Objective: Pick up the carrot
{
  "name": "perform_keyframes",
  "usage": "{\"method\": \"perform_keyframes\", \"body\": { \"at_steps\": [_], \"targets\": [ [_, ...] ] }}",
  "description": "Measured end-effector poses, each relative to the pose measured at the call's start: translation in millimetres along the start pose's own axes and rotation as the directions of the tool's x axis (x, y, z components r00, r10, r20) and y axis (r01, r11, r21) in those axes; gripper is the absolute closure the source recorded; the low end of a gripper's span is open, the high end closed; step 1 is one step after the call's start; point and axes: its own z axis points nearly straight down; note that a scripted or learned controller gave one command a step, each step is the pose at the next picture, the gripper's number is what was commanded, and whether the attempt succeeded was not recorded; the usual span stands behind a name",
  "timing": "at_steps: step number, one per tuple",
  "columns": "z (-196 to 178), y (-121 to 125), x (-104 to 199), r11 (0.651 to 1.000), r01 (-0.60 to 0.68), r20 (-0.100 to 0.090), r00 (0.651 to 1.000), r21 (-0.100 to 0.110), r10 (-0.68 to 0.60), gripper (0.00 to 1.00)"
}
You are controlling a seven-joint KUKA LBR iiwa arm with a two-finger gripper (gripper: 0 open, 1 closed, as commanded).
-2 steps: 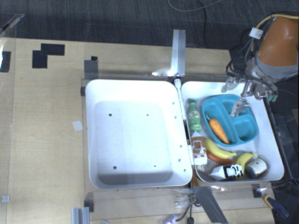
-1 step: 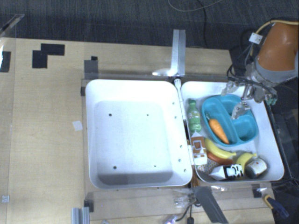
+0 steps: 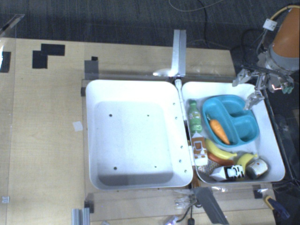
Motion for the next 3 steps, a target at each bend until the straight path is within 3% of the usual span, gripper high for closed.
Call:
{"method": "perform_keyframes", "body": {
  "at_steps": [1,2,3],
  "targets": [
    [-72,18,-2,0.997,0.074,0.000,0.997,-0.001,-0.074,0.00],
    [35,63,-5,0.999,0.045,-0.004,0.999,-0.004,-0.045,0.00],
    [20,64,-9,0.999,0.047,0.009,0.999,-0.001,-0.047,1.00]
  ]
}}
